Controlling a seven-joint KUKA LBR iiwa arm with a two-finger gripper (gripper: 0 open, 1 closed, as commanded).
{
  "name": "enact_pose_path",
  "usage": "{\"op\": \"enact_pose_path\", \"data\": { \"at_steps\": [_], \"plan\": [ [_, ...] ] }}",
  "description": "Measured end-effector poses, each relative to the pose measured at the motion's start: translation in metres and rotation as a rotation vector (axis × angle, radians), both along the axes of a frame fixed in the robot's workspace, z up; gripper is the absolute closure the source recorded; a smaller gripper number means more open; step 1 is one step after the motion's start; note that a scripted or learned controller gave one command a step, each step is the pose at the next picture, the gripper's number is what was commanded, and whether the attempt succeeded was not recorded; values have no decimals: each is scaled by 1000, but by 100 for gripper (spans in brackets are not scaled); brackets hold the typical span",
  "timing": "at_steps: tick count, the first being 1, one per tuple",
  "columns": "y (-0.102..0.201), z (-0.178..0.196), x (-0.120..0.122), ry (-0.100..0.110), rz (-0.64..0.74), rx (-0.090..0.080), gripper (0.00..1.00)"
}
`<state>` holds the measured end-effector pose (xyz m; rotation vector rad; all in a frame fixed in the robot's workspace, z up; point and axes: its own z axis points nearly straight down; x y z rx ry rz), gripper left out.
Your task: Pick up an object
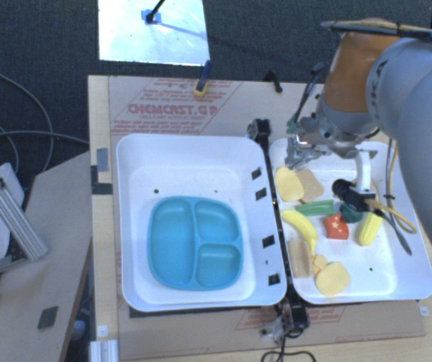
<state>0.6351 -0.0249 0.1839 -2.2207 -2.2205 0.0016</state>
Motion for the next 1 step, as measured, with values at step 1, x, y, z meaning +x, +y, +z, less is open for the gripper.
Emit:
{"op": "enact_pose_path", "data": {
  "at_steps": [1],
  "plan": [
    [13,-1,-73,3,0,1,100]
  ]
}}
